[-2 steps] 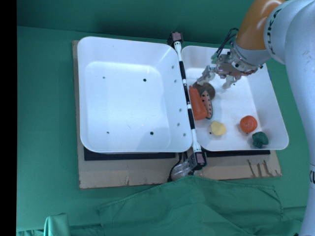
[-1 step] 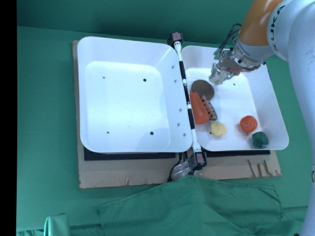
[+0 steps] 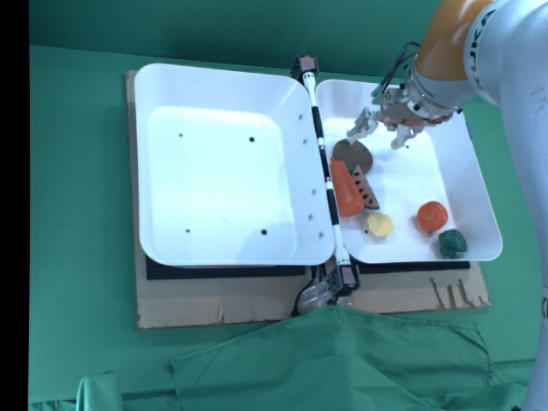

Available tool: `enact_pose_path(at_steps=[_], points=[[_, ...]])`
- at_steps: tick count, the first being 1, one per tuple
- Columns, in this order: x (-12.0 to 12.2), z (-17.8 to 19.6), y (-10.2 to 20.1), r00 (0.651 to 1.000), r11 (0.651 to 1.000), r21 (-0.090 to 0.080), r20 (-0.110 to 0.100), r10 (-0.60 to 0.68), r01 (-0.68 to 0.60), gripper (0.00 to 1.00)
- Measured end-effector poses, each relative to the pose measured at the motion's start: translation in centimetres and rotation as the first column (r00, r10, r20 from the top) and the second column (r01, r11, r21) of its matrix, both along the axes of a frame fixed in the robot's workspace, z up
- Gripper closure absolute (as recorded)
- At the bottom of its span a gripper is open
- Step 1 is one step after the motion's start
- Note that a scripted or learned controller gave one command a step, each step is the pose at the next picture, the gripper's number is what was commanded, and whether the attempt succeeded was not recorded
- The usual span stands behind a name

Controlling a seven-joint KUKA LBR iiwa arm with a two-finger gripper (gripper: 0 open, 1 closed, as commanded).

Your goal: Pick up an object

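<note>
Bench: a green cloth is covering the surface, with a cardboard sheet (image 3: pixel 184 308) lying under both bins and a fold of green fabric (image 3: pixel 342 362) bunching along the near edge.
Left bin (image 3: pixel 163 84): sitting well left of the gripper, across the black-and-white divider rod (image 3: pixel 324 157).
Right bin (image 3: pixel 479 204): lying under the gripper.
Orange wedge (image 3: pixel 345 191): lying below and left of the gripper, against the bin's left wall.
Brown disc (image 3: pixel 353 154): resting just under the left fingertip, touching the top of the orange wedge.
Watermelon slice (image 3: pixel 366 190): leaning on the orange wedge's right side.
Yellow piece (image 3: pixel 379 224): sitting well below the gripper, near the bin's front.
Gripper (image 3: pixel 382 132): hanging over the back of the right bin with fingers spread apart and nothing between them.
Orange round fruit (image 3: pixel 432 216): lying below and right of the gripper.
Dark green lump (image 3: pixel 452 243): sitting in the front right corner, farthest from the gripper.
</note>
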State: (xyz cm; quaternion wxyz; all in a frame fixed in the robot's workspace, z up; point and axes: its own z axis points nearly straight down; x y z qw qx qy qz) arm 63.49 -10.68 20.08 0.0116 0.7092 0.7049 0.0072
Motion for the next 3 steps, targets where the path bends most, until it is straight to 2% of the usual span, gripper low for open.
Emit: enact_pose_path(at_steps=[2,3], points=[[-6.1,-1.3,1.0,1.0,1.0,0.0,-0.001,0.0,0.0,0.0],[-5.9,0.0,0.9,1.0,1.0,-0.002,0.007,-0.002,0.002,1.0]])
